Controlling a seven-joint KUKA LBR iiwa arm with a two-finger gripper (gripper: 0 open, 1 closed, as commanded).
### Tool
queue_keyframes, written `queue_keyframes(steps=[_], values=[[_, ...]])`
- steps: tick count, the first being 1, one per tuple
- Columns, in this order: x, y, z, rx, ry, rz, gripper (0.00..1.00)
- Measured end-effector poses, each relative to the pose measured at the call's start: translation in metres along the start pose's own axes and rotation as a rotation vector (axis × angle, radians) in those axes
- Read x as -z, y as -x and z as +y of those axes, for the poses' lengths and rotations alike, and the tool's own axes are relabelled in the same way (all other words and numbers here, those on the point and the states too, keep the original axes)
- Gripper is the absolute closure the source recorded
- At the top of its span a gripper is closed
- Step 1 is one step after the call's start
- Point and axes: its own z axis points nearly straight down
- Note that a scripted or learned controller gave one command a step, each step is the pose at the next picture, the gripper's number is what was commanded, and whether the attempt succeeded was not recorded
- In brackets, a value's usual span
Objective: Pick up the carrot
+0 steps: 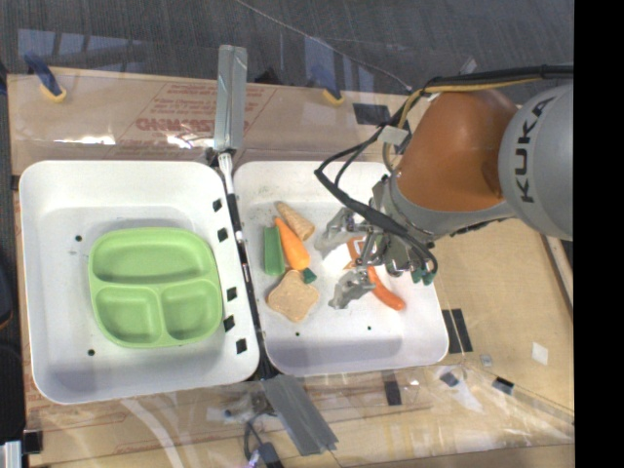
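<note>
Grey KUKA arm [487, 164], highest and so closest to the lens, reaches in from three o'clock over the right white bin [419, 334]. Its metal claw [356, 256] hangs low with fingers spread apart, clamped on nothing. At nine o'clock of it lies the orange carrot with green stub [292, 247], beside a tan bread slice [292, 297]. An orange sausage-like piece [388, 295] sits at five o'clock. Judging by this, the pick is not yet made.

You'll find the carrot [292, 246] in the right bin [419, 344], in its left half, nearer the far wall than the near one. It is orange, tapered, with a small green tip at its near end, and lies flat, running slantwise from the far left toward the near right.
</note>
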Motion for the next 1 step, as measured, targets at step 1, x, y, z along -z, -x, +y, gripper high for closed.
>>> queue_keyframes(steps=[1], values=[[-0.1186,0.0337,0.0144,0.166,-0.001,-0.013,0.00]])
